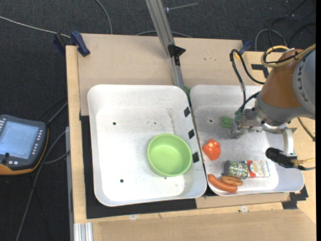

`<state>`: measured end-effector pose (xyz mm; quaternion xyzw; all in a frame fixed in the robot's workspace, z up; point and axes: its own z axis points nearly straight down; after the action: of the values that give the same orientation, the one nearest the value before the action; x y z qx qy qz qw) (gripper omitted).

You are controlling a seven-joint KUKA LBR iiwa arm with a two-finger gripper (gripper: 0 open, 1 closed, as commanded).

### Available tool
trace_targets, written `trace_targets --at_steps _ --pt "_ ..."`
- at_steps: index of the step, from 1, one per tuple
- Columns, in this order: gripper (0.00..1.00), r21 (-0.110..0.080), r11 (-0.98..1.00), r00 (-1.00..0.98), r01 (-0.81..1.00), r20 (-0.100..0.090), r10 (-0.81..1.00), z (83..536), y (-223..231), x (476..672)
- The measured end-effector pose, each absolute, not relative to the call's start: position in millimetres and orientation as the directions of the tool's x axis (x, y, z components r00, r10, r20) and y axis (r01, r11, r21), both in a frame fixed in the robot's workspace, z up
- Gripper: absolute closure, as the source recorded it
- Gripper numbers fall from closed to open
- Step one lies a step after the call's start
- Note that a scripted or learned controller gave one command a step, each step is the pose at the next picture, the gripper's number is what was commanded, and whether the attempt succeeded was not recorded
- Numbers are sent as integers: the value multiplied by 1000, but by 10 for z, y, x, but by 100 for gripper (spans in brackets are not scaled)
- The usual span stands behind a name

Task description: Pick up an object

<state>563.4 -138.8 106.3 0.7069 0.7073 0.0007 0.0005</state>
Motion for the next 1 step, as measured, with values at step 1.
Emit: trace_targets --at_steps 1 --pt "100 5 0 0 1000 -1 1000 1636 -1451 5713"
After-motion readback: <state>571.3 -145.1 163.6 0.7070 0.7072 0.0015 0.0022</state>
